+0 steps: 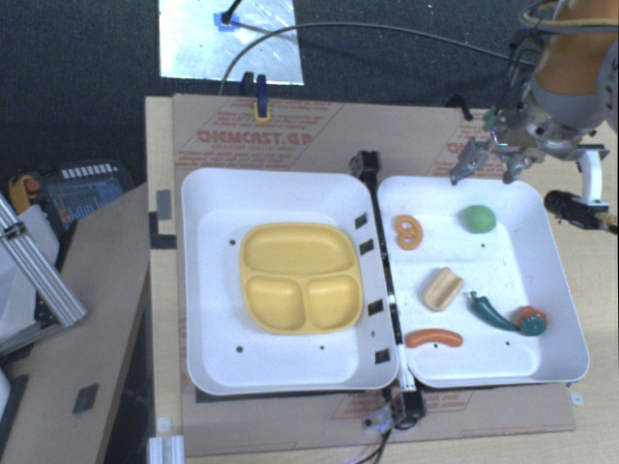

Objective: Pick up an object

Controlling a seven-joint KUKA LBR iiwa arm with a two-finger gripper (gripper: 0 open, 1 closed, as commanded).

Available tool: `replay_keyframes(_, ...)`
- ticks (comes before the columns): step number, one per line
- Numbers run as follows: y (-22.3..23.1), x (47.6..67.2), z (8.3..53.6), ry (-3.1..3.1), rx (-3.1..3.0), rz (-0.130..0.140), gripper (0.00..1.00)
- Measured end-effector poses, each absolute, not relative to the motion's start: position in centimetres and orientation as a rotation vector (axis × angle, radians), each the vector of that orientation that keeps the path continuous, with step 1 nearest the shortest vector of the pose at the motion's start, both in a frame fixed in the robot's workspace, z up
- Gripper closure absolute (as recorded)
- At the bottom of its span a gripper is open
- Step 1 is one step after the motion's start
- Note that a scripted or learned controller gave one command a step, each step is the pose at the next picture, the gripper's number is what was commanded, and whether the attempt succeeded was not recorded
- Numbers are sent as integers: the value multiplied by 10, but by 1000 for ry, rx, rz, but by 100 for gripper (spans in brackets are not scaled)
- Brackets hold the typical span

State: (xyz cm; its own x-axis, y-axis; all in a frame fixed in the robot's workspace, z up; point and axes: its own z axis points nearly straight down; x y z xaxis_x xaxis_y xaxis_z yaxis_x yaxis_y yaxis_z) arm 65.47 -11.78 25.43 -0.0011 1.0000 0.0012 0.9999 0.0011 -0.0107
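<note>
White bins sit side by side on the table [160, 259]. Left bin [208, 356] holds a yellow divided tray [295, 276] in its middle. Right bin [556, 288] holds a green ball [478, 218] near the back, an orange pretzel [408, 231] to its left, a tan bread piece [441, 288] in the centre, an orange-red sausage [433, 337] near the front, and a dark green pepper [495, 313] touching a small orange and teal toy [530, 321] at front right. Gripper [493, 162] hangs above the right bin's back rim, fingers spread apart, nothing between them, apart from the green ball just below it. Grey arm [575, 56] with orange band comes in at top right.
</note>
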Motion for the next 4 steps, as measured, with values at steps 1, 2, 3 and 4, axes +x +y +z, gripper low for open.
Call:
replay_keyframes(1, -117, 657, 262, -2226, -2219, -2, 0)
replay_keyframes(2, -122, 655, 220, -2223, -2220, 2, 0)
replay_keyframes(3, -122, 654, 178, -2223, -2220, 1, 0)
replay_keyframes(4, -118, 653, 136, -2225, -2216, 1, 0)
